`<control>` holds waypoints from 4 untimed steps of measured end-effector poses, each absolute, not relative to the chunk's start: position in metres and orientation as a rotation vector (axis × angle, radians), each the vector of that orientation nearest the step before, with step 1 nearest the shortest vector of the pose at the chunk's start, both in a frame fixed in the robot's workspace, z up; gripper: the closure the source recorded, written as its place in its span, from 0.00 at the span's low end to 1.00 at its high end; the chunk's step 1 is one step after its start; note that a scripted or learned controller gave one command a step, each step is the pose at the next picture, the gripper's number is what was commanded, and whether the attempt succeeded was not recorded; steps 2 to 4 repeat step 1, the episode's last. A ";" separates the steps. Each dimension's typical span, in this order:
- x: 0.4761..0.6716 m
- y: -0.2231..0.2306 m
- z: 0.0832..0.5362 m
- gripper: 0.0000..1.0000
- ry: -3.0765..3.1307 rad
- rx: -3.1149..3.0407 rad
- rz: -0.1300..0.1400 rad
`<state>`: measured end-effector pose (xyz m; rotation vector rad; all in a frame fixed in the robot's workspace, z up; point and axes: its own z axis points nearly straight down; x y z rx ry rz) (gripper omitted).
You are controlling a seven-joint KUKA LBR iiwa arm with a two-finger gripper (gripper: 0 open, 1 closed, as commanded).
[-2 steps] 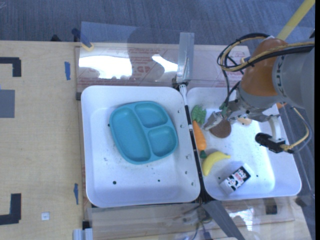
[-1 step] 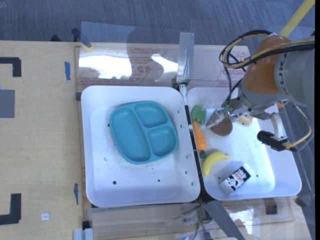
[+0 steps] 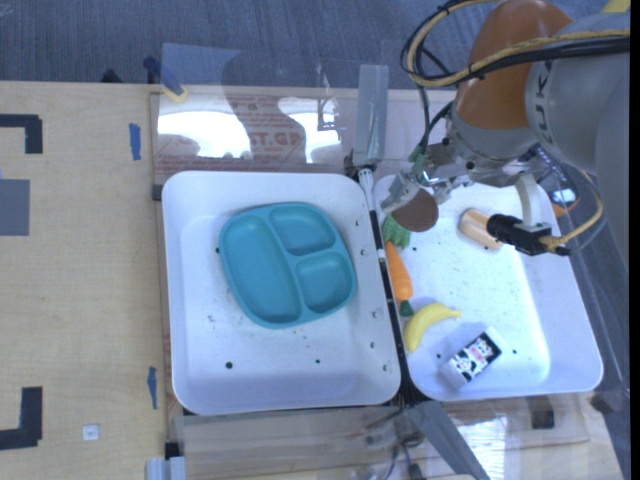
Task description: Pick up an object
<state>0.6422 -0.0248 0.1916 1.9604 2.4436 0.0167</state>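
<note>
At the far left corner of the right bin (image 3: 560,298), my gripper (image 3: 432,183) hangs over a brown round piece (image 3: 415,211) beside the carrot (image 3: 398,270), and since I cannot tell its state, I'd centre squarely above it before closing.

carrot (image 3: 399,272), banana (image 3: 427,323), small carton (image 3: 472,356), right bin (image 3: 560,298)
</note>
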 end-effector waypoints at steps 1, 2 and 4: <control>0.644 -0.046 0.185 1.00 2.432 1.984 0.001; 0.644 -0.046 0.185 1.00 2.432 1.984 0.001; 0.644 -0.046 0.185 1.00 2.432 1.984 0.001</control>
